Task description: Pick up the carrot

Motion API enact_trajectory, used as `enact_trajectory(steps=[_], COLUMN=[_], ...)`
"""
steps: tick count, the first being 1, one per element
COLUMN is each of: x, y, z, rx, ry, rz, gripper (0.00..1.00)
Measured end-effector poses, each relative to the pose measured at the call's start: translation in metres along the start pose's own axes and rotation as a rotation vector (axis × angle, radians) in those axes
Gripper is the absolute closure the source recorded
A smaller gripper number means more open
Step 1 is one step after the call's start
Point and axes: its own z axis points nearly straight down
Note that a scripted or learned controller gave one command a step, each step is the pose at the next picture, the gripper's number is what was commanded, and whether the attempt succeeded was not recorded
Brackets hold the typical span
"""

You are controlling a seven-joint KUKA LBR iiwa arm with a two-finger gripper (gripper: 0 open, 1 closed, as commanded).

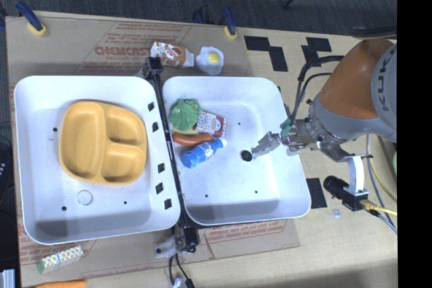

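The arm (358, 98) reaches in low over the right bin (270, 202), its gripper (251, 153) pointing left; whether the fingers are apart cannot be told. One yellow tray (102, 141) fills the left bin (40, 212). One carrot (191, 139) lies left of the fingers, apart, between one green vegetable (183, 113) and one blue bottle (200, 154).

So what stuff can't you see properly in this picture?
- The carrot: partly covered by the red-and-white packet above it and the blue bottle below it.
- The gripper: too small and dark in the camera view to tell how its fingers stand.
- The arm: cut off by the right side of the picture.
- The packet's label: too blurry to read.
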Motion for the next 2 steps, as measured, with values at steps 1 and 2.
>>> enact_trajectory(steps=[1,2], x=[-0.013,0.029], y=[0.097,0.013], z=[-0.084,0.045], rx=[-0.004,0.001], ry=[-0.003,0.000], rz=[-0.066,-0.228], gripper=[0.00,0.00])
